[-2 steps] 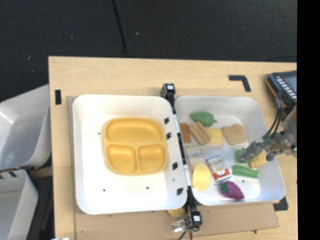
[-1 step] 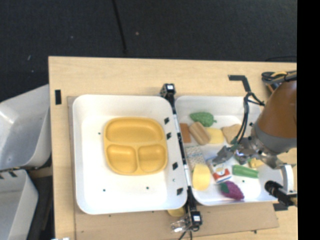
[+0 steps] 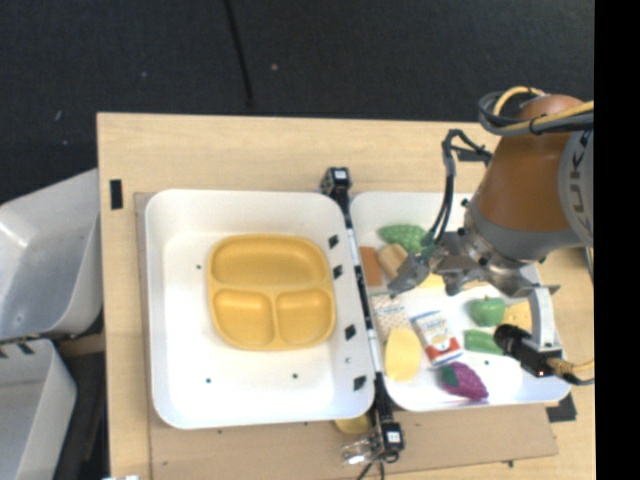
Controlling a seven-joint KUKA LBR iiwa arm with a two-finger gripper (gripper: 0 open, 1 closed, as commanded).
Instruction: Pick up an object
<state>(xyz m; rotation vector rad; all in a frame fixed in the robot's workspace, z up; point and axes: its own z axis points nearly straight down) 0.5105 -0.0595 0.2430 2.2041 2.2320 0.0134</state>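
Spanning the wooden bench (image 3: 250, 143), two shallow white bins sit side by side: left bin (image 3: 180, 388), right bin (image 3: 500, 398).

Left bin: one yellow divided plate (image 3: 270, 290), three compartments, lying flat near the bin's centre; its single large compartment is toward the far side, the two smaller ones toward the near side.

Right bin, contents:
- green leafy toy (image 3: 403, 235), near the far left corner, long axis running left to right.
- brown block (image 3: 372, 265), just beside the divider between the bins, long axis running near to far.
- tan piece (image 3: 392, 255), touching or just beside the brown block; shape unclear.
- speckled white packet (image 3: 390, 318), below the brown block.
- pale yellow rounded item (image 3: 402, 355), long axis roughly near to far.
- small carton with red and blue print (image 3: 437, 336), tilted, long axis slanting toward the near right.
- purple grape cluster (image 3: 464, 380), by the near wall, long axis slanting, narrow end toward the near right.
- green items (image 3: 486, 311) and (image 3: 482, 341), on the right side, partly under the arm.

Arm: grey with orange band (image 3: 530, 183), reaching in from the right above the right bin. Gripper (image 3: 432, 271) sits over the bin's middle, near the brown block; whether it is wide, narrow or holding anything cannot be told.
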